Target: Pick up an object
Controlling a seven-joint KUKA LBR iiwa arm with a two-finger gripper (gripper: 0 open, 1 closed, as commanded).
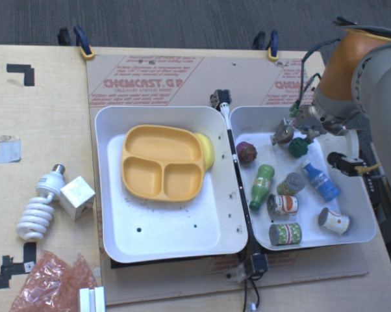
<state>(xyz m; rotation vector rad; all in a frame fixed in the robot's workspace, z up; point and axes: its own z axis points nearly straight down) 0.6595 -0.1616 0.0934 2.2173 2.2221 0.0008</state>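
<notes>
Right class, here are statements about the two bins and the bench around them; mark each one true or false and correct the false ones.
1. The yellow divided tray lies in the left bin. True.
2. The green bottle lies in the left bin. False: it lies in the right bin.
3. The spiral light bulb sits outside both bins. True.
4. The gripper hovers over the left bin. False: it is over the right bin, near the dark green ball.

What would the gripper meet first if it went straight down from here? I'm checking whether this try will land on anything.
Probably the dark green ball in the right bin, just beside the gripper; depth is unclear, so it may hit bare bin floor instead.
</notes>
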